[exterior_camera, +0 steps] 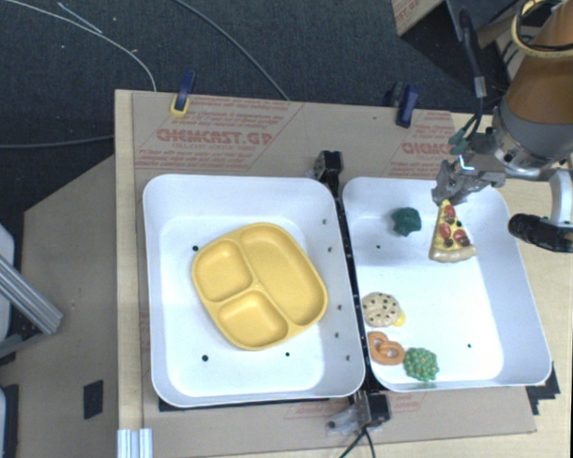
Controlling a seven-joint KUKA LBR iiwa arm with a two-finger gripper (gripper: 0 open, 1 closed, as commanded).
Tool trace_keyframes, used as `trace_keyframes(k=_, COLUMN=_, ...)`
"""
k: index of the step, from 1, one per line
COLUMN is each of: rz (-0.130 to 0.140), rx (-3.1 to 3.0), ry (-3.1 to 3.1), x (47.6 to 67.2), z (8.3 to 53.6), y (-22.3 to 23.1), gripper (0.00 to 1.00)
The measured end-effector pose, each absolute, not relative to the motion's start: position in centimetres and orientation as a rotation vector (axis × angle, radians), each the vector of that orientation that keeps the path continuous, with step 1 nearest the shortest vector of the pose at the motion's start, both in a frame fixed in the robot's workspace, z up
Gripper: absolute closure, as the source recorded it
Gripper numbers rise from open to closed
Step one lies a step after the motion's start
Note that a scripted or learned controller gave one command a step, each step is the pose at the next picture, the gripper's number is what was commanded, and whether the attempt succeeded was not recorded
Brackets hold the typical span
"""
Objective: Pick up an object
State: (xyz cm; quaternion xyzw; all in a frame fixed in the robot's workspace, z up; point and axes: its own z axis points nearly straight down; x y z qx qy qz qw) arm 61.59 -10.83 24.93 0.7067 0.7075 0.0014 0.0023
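My gripper (454,194) hovers over the far part of the right bin (509,306). A toy pizza slice (451,237) hangs point-up from it, and the fingers are shut on the slice's narrow tip. Just left of the slice lies a small dark green broccoli piece (405,220). Near the bin's front left sit a chocolate-chip cookie (381,308), a pretzel (387,348) and a light green broccoli floret (421,363).
The left bin (163,266) holds a yellow three-compartment plate (257,284). A black clamp (328,165) sits at the far end of the divider between the bins. The arm's grey and orange body (545,82) rises at the far right.
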Motion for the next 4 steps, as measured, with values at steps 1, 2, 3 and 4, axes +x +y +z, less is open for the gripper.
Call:
trace_keyframes(k=1, rz=-0.002, rx=2.222, ry=2.224, x=60.9, z=24.4, y=-5.7, gripper=1.00)
trace_keyframes(k=2, rz=-0.003, rx=2.222, ry=2.225, x=59.7, z=23.4, y=-0.3, gripper=1.00)
trace_keyframes(k=3, rz=-0.003, rx=2.223, ry=2.224, x=58.0, z=23.5, y=3.4, gripper=1.00)
trace_keyframes(k=4, rz=-0.002, rx=2.219, ry=2.228, x=56.8, z=23.8, y=8.2, gripper=1.00)
